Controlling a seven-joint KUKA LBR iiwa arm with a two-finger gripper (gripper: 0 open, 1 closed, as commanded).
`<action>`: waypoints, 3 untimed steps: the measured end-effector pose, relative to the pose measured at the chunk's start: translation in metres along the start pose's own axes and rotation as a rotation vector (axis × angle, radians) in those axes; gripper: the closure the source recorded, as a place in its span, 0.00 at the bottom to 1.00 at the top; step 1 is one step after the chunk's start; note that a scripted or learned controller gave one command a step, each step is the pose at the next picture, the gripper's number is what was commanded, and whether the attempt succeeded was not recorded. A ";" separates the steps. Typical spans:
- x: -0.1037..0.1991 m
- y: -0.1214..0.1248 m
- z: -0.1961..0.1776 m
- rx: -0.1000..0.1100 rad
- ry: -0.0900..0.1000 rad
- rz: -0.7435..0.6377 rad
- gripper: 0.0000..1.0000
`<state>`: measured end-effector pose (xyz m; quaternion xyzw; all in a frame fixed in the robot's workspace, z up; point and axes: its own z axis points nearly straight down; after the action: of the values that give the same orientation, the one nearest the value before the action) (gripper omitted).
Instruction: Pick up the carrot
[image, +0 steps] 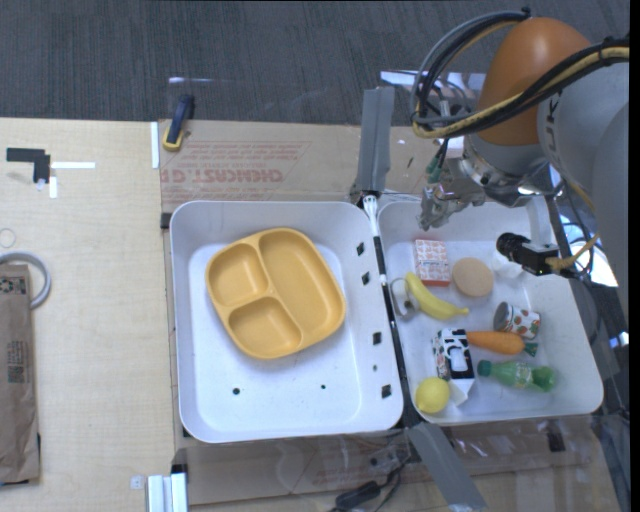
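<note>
The carrot (497, 342) is orange with a green tip and lies flat in the right bin (575, 395), toward its right side, between a small printed cup (521, 320) and a green bottle (517, 375). My gripper (437, 207) hangs over the far left corner of that bin, above a red and white box (431, 260). It is well apart from the carrot, up and to the left of it, and nothing is seen held in it.
The right bin also holds a banana (436, 300), a tan round bun (473, 277), a lemon (433, 395) and a black and white carton (455, 355). A yellow divided plate (275, 291) lies in the left bin (200, 400).
</note>
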<state>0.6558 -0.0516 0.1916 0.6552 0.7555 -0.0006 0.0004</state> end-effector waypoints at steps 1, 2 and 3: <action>0.032 0.008 -0.051 -0.001 0.000 -0.039 1.00; 0.032 0.008 -0.051 0.000 -0.001 -0.039 0.00; -0.030 -0.042 0.001 0.001 0.000 -0.231 0.00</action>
<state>0.6182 -0.0875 0.1909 0.5638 0.8259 -0.0010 0.0000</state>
